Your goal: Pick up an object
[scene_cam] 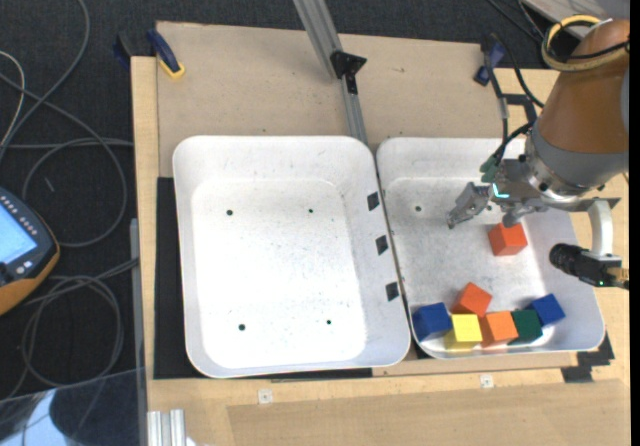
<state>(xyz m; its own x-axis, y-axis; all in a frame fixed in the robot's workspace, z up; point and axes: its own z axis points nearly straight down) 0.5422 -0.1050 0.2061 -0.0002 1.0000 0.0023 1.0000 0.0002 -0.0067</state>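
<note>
In the right bin (430,174), my gripper (464,211) hangs over the bin floor near the middle. Its two grey fingers point down and to the left, spread open with nothing between them. A lone orange block (508,238) lies just right of and below the fingertips, apart from them. Along the bin's front edge sits a cluster of blocks: a blue block (431,319), a yellow one (466,330), an orange one (475,297), another orange one (498,328), a green one (526,324) and a second blue one (547,309).
The left bin (200,174) sits beside the right one, with a black-clipped divider (381,244) between them. A metal pole (315,9) slants up from the back of the bench. Cables and a handheld pendant (20,244) lie on the floor at left.
</note>
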